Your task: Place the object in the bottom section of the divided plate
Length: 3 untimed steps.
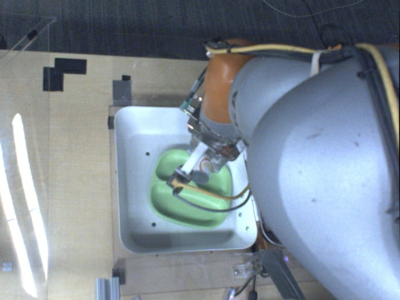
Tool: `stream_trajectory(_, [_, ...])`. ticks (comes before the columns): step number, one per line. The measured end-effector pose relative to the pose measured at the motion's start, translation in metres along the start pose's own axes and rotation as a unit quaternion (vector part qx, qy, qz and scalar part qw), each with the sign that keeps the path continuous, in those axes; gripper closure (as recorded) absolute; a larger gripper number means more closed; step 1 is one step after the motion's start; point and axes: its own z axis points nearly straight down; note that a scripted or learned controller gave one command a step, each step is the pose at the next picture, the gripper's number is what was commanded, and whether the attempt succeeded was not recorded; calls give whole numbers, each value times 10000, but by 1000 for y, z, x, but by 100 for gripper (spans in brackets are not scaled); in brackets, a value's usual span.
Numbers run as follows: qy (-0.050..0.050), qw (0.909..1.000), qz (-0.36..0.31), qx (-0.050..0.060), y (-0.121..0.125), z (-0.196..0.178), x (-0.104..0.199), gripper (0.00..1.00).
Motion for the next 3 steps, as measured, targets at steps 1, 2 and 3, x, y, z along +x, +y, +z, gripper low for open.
stream_trajectory(1, [9,9998,-178,-14,52,-22,-57,100])
stream_trajectory(2, [15,9993,377,-17,107,-25,-10,100])
stream_trajectory(3, [5,9792,2029,-1,65,-14,-50,100])
